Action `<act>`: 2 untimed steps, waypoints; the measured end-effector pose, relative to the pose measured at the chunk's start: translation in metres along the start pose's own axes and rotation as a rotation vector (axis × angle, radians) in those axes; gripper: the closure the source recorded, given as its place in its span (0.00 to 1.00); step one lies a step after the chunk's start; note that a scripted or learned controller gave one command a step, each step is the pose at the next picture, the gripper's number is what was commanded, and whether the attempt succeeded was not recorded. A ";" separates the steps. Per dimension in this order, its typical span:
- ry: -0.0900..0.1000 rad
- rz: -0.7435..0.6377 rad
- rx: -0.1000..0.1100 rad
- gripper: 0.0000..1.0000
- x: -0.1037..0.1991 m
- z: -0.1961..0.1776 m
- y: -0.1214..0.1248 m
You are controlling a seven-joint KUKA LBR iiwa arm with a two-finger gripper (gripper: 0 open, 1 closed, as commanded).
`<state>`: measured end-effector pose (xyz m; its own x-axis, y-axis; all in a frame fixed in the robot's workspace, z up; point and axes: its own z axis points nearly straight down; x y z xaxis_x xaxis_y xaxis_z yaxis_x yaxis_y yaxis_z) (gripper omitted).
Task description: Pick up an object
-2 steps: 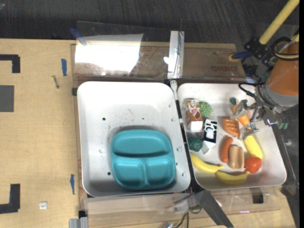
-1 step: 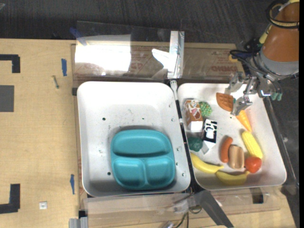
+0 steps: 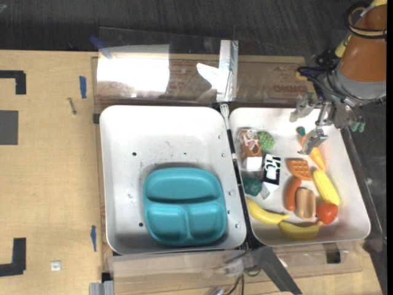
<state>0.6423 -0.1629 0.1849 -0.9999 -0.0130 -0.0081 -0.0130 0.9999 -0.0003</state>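
The right bin (image 3: 359,223) holds several toy foods: a yellow corn cob (image 3: 325,186), a hot dog (image 3: 304,201), a red tomato (image 3: 328,212), a waffle piece (image 3: 299,166), two bananas (image 3: 265,212), a carrot (image 3: 317,158), a green broccoli (image 3: 265,141) and a black-and-white block (image 3: 271,168). My gripper (image 3: 314,139) hangs over the bin's upper right part, just above the carrot, fingers pointing down. Nothing shows between the fingers.
The left bin (image 3: 120,134) bears a teal divided tray (image 3: 184,206) in its lower half. A clear plastic wall (image 3: 166,72) stands behind both bins. The arm's orange band (image 3: 365,57) is at the upper right.
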 end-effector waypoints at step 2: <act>0.002 0.076 0.001 0.00 0.030 0.098 -0.061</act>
<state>0.6143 -0.2244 0.0868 -0.9980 0.0633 -0.0059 0.0633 0.9980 -0.0008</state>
